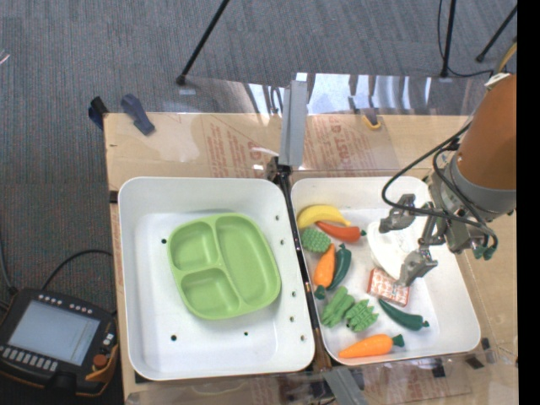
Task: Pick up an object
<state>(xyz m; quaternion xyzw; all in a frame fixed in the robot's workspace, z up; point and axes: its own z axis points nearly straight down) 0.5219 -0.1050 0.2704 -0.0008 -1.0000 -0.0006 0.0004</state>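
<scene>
A: Left bin: white, shallow, smooth plastic. Holds a light green divided plate, three compartments, matte, rounded corners, lying flat.

B: Noted. Right bin?

A: Same white plastic, crowded with toy food. Along the left wall: yellow banana, curved, glossy. Below it a knobbly green piece, a red-orange chilli, an orange carrot lying near upright in the view, a dark green pod just beside it. Lower: two bumpy green leafy pieces, then a second carrot lying almost level near the front wall.

B: Candidate under the tool?

A: Small flat packet, red and white print, boxy, slightly tilted; long axis running down to the right. Dark green cucumber just beyond it, same slant. White rounded item above the packet; form hard to make out.

B: Gripper?

A: Gripper over the right bin's middle, arm reaching in from the right. Fingers pointing down; spread or pressed together — cannot tell. Nothing visibly pinched.

B: Key relation?

A: Packet lies just left of and below the fingertips in the view, close beside them. Likely a short shift left, then descent.
</scene>
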